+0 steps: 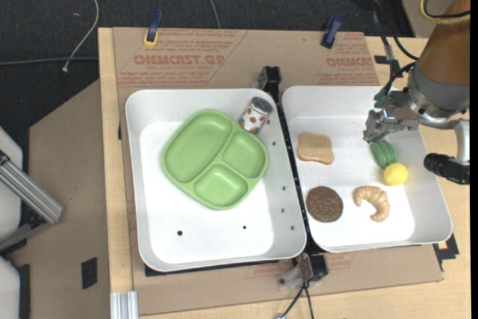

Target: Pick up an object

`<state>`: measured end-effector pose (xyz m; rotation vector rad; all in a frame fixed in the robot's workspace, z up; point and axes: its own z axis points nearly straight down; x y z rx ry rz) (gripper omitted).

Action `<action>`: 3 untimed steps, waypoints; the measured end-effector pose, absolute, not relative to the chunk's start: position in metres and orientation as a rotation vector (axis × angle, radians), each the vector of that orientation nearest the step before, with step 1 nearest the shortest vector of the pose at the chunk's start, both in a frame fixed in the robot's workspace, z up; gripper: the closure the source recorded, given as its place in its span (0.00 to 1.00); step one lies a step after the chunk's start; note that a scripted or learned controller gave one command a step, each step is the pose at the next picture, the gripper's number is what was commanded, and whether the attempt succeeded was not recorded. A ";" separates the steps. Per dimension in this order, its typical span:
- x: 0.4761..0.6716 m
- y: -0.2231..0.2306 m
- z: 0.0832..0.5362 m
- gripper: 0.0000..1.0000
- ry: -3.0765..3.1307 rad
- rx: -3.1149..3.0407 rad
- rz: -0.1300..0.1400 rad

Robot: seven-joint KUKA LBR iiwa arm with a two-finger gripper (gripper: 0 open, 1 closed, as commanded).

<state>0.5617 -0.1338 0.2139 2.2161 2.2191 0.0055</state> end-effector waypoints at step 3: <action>0.604 0.046 0.220 1.00 2.229 2.214 0.005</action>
